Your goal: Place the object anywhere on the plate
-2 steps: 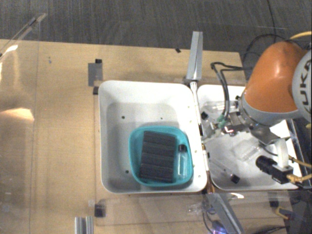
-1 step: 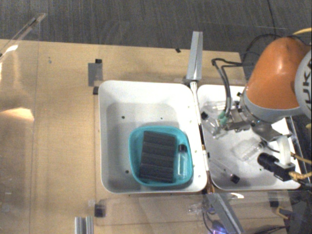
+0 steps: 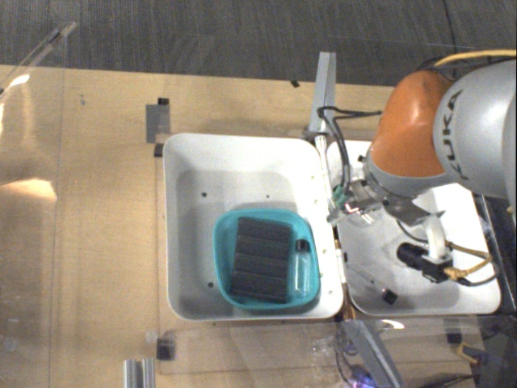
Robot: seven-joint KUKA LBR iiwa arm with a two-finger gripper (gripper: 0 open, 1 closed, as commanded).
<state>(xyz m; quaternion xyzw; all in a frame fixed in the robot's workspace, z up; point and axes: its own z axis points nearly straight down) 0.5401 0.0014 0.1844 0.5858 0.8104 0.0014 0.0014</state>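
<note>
A teal plate (image 3: 304, 277) lies in the near half of the left bin (image 3: 194, 217). A dark grey ridged block (image 3: 260, 259) rests flat on the plate, filling most of its middle. The arm's orange-banded wrist (image 3: 408, 140) hangs over the right bin (image 3: 477, 297), close to the wall shared by the two bins. My gripper (image 3: 353, 204) sits under the wrist at that dividing wall, to the right of the plate and apart from the block. The wrist hides most of it.
A black connector with a yellow cable (image 3: 424, 263) hangs over the right bin's floor, and a small dark piece (image 3: 389, 296) lies near that bin's front. A metal post (image 3: 325, 87) stands behind the bins. Bare wooden bench lies to the left.
</note>
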